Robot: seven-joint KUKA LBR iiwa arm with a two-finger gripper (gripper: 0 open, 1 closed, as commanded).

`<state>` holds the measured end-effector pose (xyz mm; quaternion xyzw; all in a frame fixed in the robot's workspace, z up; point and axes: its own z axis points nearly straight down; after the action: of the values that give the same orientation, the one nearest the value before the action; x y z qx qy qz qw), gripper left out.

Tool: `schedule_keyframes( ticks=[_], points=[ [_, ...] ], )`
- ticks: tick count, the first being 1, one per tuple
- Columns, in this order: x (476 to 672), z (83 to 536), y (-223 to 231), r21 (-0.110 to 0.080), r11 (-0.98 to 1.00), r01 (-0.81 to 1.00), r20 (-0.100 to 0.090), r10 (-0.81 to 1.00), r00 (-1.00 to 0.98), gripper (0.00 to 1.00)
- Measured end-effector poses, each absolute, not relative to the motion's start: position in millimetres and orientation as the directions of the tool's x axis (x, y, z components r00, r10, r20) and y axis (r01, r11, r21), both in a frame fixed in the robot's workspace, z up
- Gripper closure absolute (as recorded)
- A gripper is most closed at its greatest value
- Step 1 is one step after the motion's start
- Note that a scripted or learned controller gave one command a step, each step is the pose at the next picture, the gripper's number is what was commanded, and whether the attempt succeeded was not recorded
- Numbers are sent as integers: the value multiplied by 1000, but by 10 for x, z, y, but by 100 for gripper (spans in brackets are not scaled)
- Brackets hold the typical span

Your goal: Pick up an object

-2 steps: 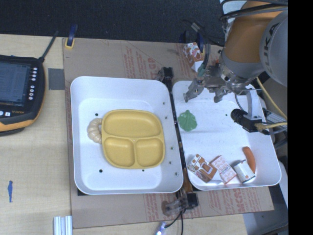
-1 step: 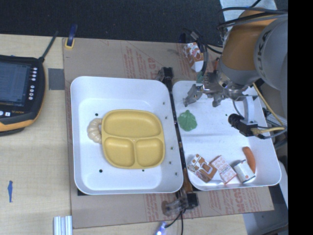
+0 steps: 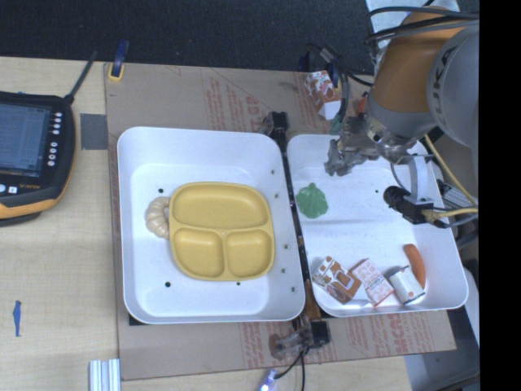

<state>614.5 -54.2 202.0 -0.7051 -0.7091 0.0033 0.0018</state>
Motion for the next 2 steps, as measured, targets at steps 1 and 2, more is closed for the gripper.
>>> schedule_keyframes(
  ticks=[1,2],
  points=[
    [6145,2020,-542,-7,6,1000,-2,1000,-6,0],
    [6061,1916,-466,-5,5,1000,-2,1000,-5,0]
  ],
)
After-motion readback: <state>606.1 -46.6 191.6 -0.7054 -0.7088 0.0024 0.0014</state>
